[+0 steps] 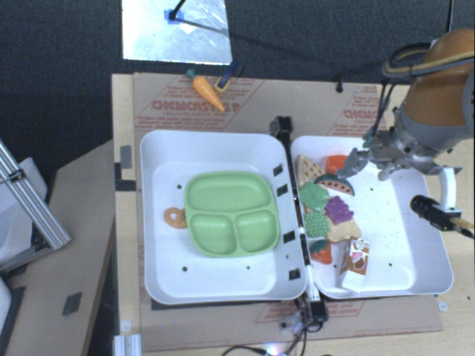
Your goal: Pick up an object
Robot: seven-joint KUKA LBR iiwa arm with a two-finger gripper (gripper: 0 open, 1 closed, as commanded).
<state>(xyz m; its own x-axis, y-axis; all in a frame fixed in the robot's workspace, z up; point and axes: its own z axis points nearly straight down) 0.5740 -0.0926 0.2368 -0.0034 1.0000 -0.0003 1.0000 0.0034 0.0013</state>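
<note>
Several plastic toy foods [328, 212] are crowding the right white bin's [401, 273] left edge, so I am easing the two-finger gripper [355, 162], fingers seemingly spread and empty, toward an outlying piece, avoiding the wall.

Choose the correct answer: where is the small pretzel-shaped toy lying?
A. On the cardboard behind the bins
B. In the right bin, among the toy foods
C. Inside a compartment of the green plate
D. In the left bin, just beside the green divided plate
D. The pretzel-shaped toy lies on the white floor of the left bin, just outside the left edge of the green divided plate, not in any of its compartments.
</note>
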